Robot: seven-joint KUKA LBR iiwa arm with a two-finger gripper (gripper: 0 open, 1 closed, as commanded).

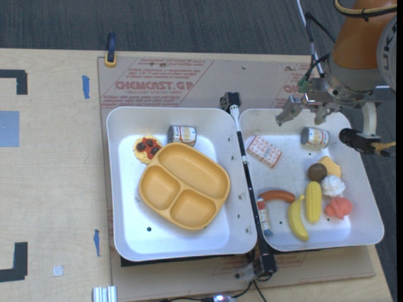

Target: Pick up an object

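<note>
Can (315, 137) lay on its side in right bin (371, 231), near back wall, nothing gripping it. Gripper (305, 112) hovered just behind can, fingers spread, holding nothing. Nearby in same bin: red-patterned packet (263, 151), sausage (276, 195), banana (297, 219), corn cob (313, 201). Left bin (119, 187) held yellow divided plate (184, 185), second can (182, 134), small pizza (147, 148).

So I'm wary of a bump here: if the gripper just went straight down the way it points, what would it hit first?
Probably bare floor of the right bin, at its far end. The gripper hangs above that spot; the small can lies close by and might be clipped, since depth is hard to judge.
</note>
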